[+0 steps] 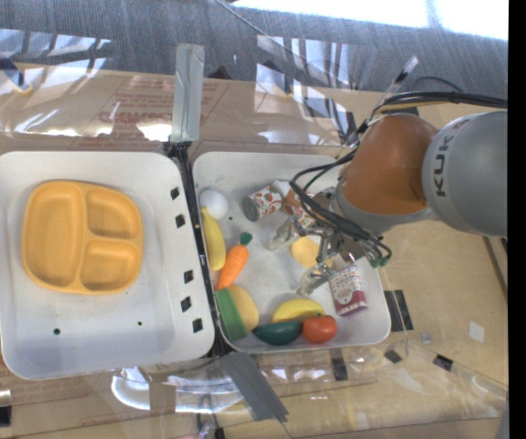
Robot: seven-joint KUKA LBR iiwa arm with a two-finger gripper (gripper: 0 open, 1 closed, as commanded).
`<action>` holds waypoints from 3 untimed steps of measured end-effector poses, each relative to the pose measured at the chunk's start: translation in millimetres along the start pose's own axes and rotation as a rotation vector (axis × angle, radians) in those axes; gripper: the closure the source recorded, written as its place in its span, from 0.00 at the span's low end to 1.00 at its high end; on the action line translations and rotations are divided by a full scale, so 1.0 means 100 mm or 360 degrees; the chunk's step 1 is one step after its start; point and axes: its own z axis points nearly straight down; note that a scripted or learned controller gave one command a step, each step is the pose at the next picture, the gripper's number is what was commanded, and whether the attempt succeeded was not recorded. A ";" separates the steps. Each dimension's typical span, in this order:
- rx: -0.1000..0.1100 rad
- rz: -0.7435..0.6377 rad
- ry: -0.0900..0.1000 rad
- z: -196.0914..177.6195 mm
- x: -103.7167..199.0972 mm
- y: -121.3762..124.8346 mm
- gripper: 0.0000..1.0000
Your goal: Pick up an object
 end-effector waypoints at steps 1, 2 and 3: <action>0.0004 -0.0012 -0.0006 -0.11 -0.03 0.01 1.00; 0.0006 0.0045 -0.0010 -0.99 -0.33 0.24 1.00; 0.0001 0.0205 -0.0005 -1.51 -0.77 0.45 1.00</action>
